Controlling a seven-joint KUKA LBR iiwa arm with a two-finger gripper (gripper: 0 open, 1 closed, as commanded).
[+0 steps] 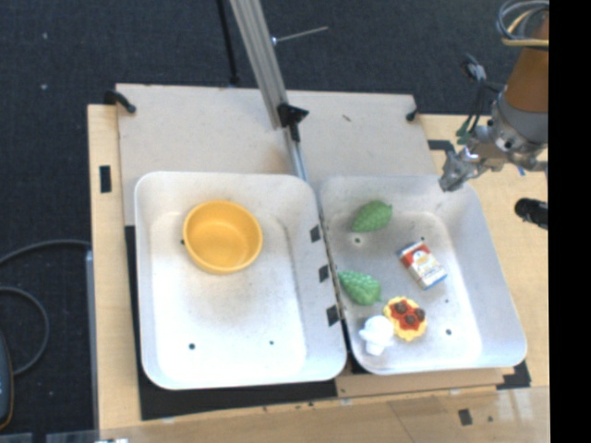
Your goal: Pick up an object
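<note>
You see the left bin [166,358] holding a yellow bowl [222,236]. In the right bin [489,275], two green pieces [371,216] [359,286], a red-white box [423,264], a yellow-red toy [406,317] and a white lump [376,334] lie well left and below the gripper [454,175], over that bin's upper right rim.

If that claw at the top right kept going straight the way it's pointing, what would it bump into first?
Probably the white wall of the right bin. The gripper points down and left over that bin's upper right corner, with the red and white carton further along. Depth is hard to judge.
</note>
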